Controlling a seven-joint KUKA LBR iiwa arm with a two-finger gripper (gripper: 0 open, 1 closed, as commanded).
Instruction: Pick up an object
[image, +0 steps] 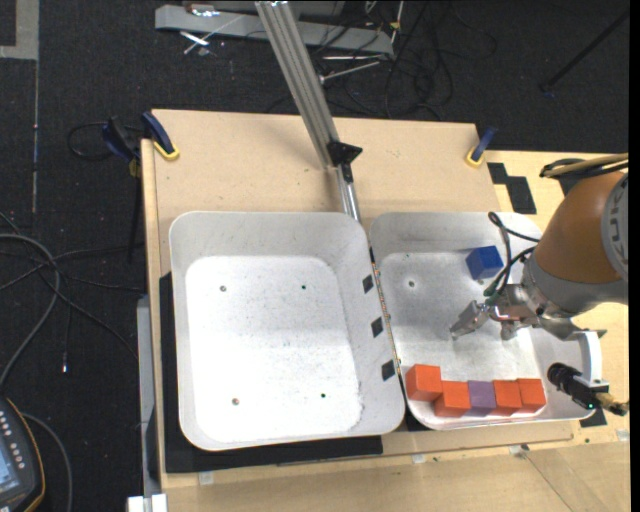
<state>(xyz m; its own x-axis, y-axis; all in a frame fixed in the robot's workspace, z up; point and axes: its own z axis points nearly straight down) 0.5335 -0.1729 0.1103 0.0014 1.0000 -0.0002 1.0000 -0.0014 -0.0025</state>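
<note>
Fixed overhead camera — slanted, both bins (270, 225)

bins (270, 235) white, speckled | cube (484, 261) blue | blocks (478, 393) orange, one seemingly purple

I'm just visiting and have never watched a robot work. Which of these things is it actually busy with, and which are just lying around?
Part of the job:
gripper
blue block
row of orange and purple blocks
right bin

Just lying about:
left bin
metal pole
clamps
cables on the floor
</note>
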